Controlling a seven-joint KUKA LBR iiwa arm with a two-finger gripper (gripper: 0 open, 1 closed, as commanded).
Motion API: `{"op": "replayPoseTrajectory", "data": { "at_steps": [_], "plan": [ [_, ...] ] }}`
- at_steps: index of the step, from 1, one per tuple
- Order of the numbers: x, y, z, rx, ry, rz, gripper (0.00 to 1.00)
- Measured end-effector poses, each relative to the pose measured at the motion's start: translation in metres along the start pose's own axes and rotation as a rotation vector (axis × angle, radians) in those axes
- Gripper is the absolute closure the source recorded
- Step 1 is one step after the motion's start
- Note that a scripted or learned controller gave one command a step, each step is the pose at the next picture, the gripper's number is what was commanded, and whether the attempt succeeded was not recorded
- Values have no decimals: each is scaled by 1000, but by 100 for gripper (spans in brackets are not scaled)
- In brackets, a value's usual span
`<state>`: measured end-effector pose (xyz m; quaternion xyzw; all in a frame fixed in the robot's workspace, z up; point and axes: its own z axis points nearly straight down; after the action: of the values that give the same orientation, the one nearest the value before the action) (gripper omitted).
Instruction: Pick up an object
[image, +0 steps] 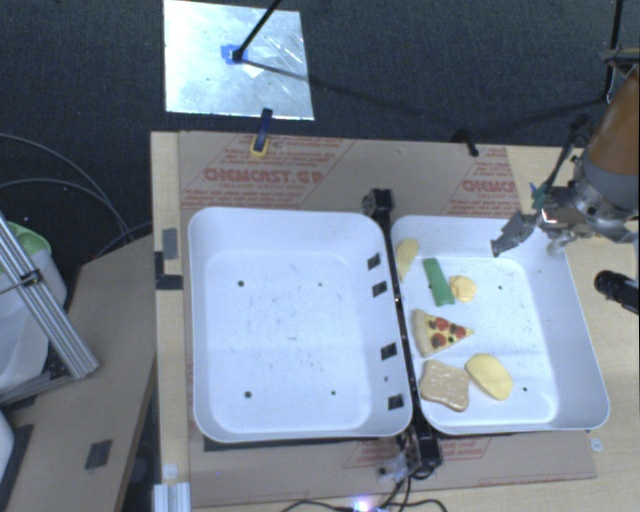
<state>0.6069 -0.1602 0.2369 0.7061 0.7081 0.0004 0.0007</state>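
Note:
The right bin (570, 330) holds several toy foods. A pale yellow piece (405, 257) lies at its far left corner, with a green stick (437, 281) and a small yellow round piece (463, 289) beside it. Nearer the front lie a pizza slice (440, 331), a slice of toast (445, 385) and a yellow oval piece (490, 376). My gripper (530, 240) hangs over the bin's far right part, open, with nothing between its fingers. It is well to the right of and apart from the green stick.
The left bin (200, 330) sits beside the right one, with a black divider (395, 320) between them. A shiny metal sheet (238, 60) lies on the dark floor beyond the bench. An aluminium frame (40, 300) stands at the far left.

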Motion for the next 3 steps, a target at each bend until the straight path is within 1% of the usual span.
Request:
{"op": "replayPoseTrajectory", "data": {
  "at_steps": [1, 2, 3],
  "plan": [
    [45, 8, 160, 5, 3, -5, 0],
    [41, 13, 137, -10, -1, -2, 100],
    [136, 43, 45, -12, 4, -11, 100]
  ]
}}
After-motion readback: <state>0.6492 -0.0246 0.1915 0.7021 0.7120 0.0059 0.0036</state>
